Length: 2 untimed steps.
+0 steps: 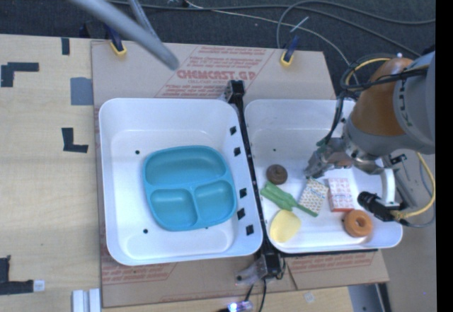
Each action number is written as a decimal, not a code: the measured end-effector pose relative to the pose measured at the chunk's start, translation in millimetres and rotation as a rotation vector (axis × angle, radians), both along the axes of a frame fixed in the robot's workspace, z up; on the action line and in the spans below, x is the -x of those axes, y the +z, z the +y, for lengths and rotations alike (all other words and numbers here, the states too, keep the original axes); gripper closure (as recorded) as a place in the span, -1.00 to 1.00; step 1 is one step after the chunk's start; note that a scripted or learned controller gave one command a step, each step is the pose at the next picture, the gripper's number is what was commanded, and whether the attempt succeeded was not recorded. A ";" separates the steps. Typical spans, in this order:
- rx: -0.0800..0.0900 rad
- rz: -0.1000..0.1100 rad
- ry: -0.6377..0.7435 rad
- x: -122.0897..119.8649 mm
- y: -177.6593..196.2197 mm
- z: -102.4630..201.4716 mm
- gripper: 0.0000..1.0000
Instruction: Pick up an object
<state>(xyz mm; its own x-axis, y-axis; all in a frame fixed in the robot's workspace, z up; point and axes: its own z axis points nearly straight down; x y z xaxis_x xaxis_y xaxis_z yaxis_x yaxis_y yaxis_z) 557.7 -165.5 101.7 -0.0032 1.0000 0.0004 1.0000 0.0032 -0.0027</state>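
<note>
The right bin point(283, 116) holds several small items: a brown round cookie point(277, 175), a green pod-shaped piece point(287, 199), a yellow lump point(284, 226), a pale patterned packet point(313, 197), a red-and-white box point(340, 192) and a glazed doughnut point(357, 223). My gripper point(320, 165) hangs low over the middle of this bin, just above the patterned packet and to the right of the cookie. Nothing shows between its fingers.
The left bin point(120, 126) holds a blue divided plate point(190, 187). A black clamp strip point(241, 155) runs between the two bins. Cables loop behind the right bin, and the arm's grey and orange body point(386, 109) covers the bin's right side.
</note>
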 end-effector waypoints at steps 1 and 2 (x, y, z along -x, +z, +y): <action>0.000 -0.004 -0.002 1.0 41.8 2.9 1.00; 0.001 -0.005 -0.002 3.5 84.5 0.7 1.00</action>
<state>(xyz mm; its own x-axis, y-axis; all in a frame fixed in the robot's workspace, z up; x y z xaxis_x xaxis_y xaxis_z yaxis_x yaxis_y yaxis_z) 554.2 -164.8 186.2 -0.0012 1.0000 -0.0003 1.0000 0.0012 0.0021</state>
